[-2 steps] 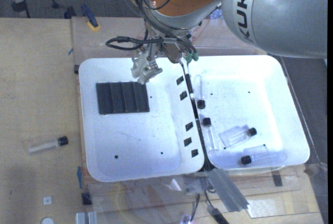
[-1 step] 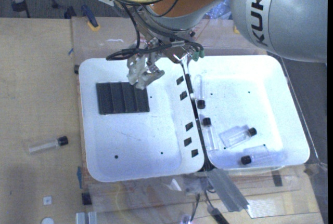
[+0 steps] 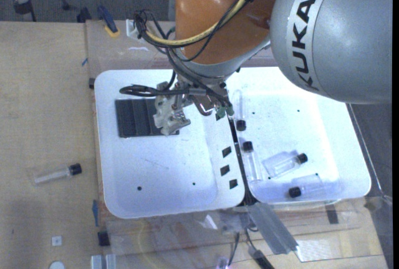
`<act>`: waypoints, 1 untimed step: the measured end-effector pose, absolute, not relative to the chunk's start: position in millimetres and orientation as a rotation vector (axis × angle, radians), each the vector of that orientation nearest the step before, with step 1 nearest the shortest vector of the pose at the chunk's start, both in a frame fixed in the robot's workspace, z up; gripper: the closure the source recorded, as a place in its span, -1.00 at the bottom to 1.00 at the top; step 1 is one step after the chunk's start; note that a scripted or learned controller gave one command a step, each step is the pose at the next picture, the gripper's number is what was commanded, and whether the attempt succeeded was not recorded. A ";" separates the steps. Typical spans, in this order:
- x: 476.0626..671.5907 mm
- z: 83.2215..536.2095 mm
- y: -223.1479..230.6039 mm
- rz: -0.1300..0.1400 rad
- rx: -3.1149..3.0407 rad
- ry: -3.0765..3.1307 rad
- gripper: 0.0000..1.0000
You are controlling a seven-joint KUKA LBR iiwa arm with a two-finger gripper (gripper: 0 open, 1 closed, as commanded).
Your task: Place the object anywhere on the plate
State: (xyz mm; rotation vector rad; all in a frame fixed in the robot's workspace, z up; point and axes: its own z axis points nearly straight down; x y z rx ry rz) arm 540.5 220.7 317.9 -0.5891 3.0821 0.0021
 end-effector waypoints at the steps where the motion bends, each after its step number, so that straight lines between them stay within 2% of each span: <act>1: 594.2 436.7 217.3 0.004 -0.265 3.123 1.00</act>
